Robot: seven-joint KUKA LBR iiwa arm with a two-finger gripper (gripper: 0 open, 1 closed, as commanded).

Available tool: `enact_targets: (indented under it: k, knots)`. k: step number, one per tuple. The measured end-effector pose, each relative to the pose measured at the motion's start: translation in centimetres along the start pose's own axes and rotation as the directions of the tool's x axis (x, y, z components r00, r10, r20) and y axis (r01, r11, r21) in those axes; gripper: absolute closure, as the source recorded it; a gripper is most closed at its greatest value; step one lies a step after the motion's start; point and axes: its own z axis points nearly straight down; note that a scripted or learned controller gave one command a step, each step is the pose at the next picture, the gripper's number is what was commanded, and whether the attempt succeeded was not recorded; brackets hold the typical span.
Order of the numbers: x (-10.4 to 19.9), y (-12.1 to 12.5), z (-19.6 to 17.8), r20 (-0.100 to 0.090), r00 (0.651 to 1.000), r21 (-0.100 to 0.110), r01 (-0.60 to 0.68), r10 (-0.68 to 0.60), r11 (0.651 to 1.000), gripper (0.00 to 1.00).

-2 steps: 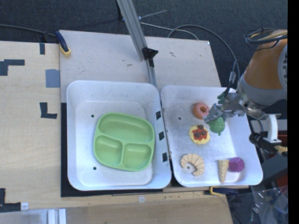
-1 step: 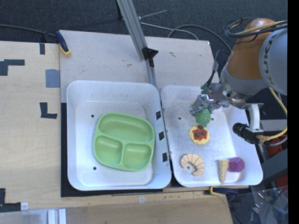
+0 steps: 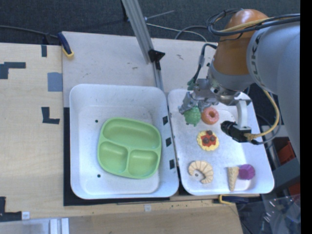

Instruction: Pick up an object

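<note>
Below, pale bench (image 3: 112,62) (taped), two white bins (image 3: 80,130)

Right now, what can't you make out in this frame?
- Tool: fingers masked by the wrist above; open or shut unclear.
- Green toy: top covered by the tool; contact unclear.
- Doughnut: upper edge under the wrist.
- Right bin: far rim behind the arm.

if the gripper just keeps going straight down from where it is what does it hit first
Most likely the green toy directly under the gripper, with the pink donut just beside it. Depth is hard to judge from this slanted view.
</note>
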Motion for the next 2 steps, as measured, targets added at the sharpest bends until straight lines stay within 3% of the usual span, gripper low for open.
enact_targets:
  k: [2]
  knots:
    - [8.7,2.7,1.2,0.002,1.000,0.001,-0.003,0.003,1.000,1.00]
